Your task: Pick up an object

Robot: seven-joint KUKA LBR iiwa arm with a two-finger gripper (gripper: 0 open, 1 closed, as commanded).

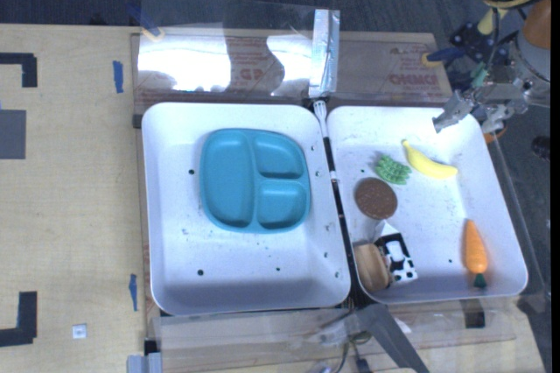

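The gripper [455, 115] hangs over the far right corner of the right bin [503, 179]; whether its tool is apart or together cannot be told, as the tips are small and blurred. Nothing shows held in it.

Taking the brown disc [376, 198] near the right bin's middle as the landmark: the green knobbly item [393, 169] lies just beyond it, toward the far side. The banana [428, 161] lies further right of that, touching or almost touching the green item, nearest the gripper. A black-and-white patterned object [399, 257] and a tan rounded item [371, 266] lie on the near side of the disc, side by side. The carrot [474, 249] lies well to the right, near the bin wall.

The left bin [166, 214] holds a blue divided plate [255, 179].
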